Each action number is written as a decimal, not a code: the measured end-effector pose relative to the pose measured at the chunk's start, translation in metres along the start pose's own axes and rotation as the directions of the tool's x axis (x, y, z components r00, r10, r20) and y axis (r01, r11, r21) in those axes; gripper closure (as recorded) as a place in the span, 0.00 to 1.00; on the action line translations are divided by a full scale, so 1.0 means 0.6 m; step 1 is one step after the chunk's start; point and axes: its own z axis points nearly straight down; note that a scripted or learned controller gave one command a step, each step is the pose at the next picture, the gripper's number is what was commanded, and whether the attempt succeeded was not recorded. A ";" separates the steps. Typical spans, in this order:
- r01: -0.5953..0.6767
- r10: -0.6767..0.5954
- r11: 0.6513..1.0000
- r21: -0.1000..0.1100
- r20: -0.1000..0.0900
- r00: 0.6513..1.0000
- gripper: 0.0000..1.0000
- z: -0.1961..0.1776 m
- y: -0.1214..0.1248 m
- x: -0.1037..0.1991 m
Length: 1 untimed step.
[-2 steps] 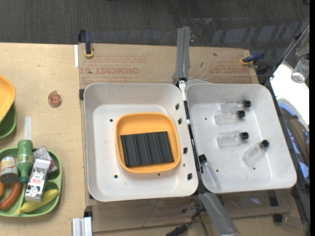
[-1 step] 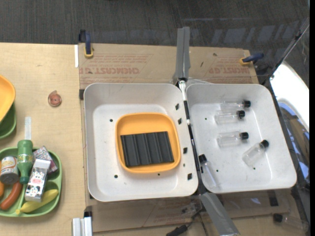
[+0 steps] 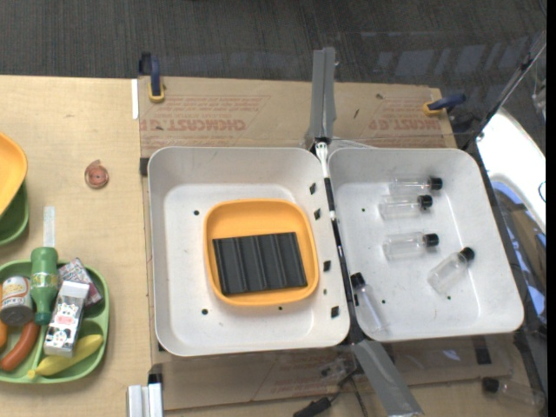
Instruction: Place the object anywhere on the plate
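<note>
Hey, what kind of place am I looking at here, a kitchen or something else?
Probably a robot test bench in a lab, not a kitchen. Two white bins sit clamped on cardboard, one holding a yellow plate with a dark ridged object on it, the other four clear vials. Toy food lies nearby.

Red print runs across the brown cardboard sheet that lies under the two bins, in the upper middle of the frame. It is seen upside down: the larger line at the upper left of the sheet looks like "CHEMCRZT", though the letters are not sure, and a smaller line above it is too fine to read. A matching red line at the upper right of the sheet is too faint to make out. The labels on the small can and carton at the lower left are blurred.
</note>
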 end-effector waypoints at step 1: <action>0.297 -0.297 0.955 -0.003 0.003 0.955 1.00 0.001 -0.007 -0.041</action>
